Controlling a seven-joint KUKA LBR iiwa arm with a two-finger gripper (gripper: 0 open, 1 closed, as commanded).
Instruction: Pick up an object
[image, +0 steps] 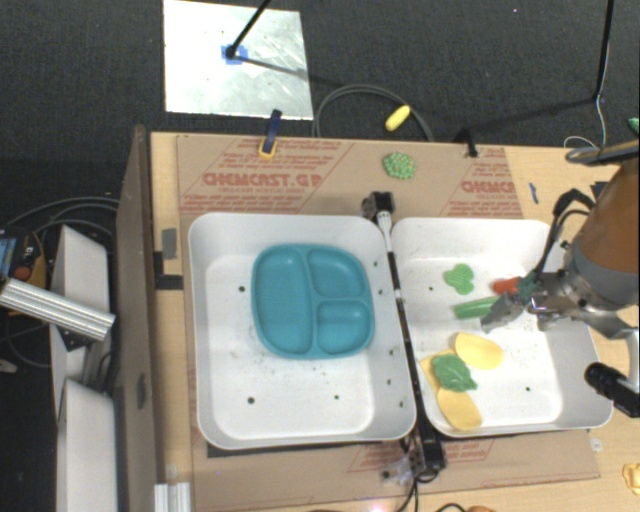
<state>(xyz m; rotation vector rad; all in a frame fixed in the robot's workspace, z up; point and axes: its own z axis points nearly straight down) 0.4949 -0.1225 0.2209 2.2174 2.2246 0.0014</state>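
One long green bean-shaped toy (474, 309) just left of the grey two-finger gripper (508, 310), lengthwise toward it; finger spread impossible to tell.

The only readable lettering stands on the flat brown cardboard sheet (300, 165) that lies on the surface under the two bins. Along its far edge, left of centre, red capital letters spell "CHEMCAST", followed by what looks like "GP", though those last letters are faint. A line of smaller red print runs above this word, too small to make out. The same red "CHEMCAST" printing repeats on the right part of the sheet, near the far right bin corner, where it is partly cut off and harder to read. The smaller print there cannot be read either.
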